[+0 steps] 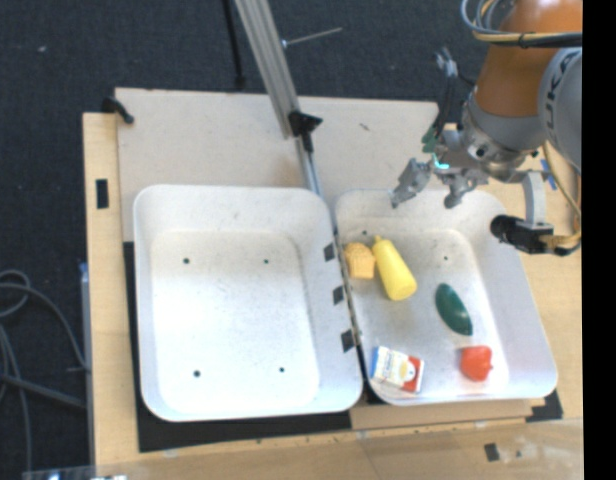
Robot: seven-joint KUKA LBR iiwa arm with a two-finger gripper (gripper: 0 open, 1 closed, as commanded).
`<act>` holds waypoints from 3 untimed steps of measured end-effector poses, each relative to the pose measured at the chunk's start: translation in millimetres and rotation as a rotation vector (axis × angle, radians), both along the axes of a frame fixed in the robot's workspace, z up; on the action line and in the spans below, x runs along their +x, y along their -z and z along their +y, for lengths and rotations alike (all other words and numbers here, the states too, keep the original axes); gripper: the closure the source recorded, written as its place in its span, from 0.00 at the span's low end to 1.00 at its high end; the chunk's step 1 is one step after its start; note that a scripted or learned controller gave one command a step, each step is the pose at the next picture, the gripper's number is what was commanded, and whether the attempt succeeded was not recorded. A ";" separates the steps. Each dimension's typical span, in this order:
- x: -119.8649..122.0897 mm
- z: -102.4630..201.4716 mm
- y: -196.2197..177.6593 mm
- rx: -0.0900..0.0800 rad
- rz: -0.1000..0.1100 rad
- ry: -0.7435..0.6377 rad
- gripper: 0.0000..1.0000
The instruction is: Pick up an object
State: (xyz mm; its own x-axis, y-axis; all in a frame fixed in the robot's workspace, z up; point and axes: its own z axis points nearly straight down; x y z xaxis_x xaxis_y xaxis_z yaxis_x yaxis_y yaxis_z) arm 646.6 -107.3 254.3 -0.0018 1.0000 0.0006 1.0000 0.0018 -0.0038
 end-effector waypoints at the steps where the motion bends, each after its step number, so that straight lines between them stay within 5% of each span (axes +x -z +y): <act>1: 0.8 -0.1 -3.0 -0.001 -0.005 -0.001 0.00; 3: -6.3 -5.9 101.9 -0.003 0.000 0.005 0.00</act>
